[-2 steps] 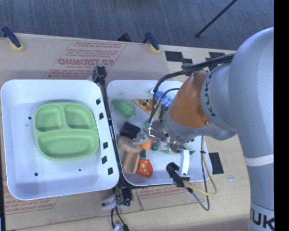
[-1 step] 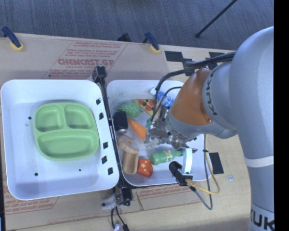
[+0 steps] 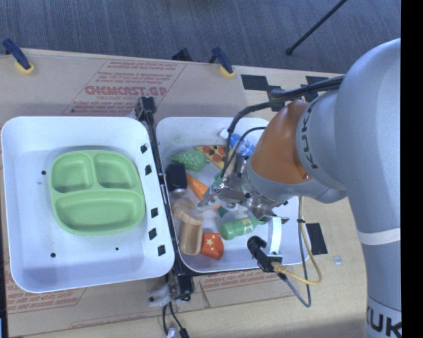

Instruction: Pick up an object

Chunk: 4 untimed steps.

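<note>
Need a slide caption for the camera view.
Arm over right bin of toy food; green tray in left bin.

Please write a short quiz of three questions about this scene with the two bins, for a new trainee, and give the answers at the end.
1. True or false: the green divided plate lies in the left bin.
2. Which thing lies nearest the right bin's front edge? A) red block B) green broccoli toy C) orange carrot toy
3. Fill in: the gripper hangs over the ____ bin.

Key: 1 true. 2 A. 3 right.
</note>
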Available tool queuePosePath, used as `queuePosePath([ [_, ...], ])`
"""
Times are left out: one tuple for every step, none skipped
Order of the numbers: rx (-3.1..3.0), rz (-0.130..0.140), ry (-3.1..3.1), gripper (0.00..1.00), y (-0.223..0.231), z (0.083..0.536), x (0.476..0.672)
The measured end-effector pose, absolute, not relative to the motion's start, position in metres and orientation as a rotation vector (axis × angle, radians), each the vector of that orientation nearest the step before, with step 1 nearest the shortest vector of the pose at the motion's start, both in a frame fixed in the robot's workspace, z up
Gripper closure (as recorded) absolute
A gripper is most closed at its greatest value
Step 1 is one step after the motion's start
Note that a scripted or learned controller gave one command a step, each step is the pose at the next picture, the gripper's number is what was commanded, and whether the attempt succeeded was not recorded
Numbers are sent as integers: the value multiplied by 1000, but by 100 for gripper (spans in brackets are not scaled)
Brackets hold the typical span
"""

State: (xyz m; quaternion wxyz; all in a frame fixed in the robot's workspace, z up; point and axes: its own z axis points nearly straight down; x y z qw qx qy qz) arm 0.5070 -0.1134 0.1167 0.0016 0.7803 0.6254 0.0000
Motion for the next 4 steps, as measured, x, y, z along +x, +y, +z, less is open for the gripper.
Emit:
queuePosePath([
  [2323, -2, 2118, 0, -98, 91, 545],
  [2140, -2, 2303, 0, -97, 92, 583],
  [2137, -5, 2306, 100, -97, 102, 583],
  [2102, 0, 2334, 100, -84, 254, 619],
])
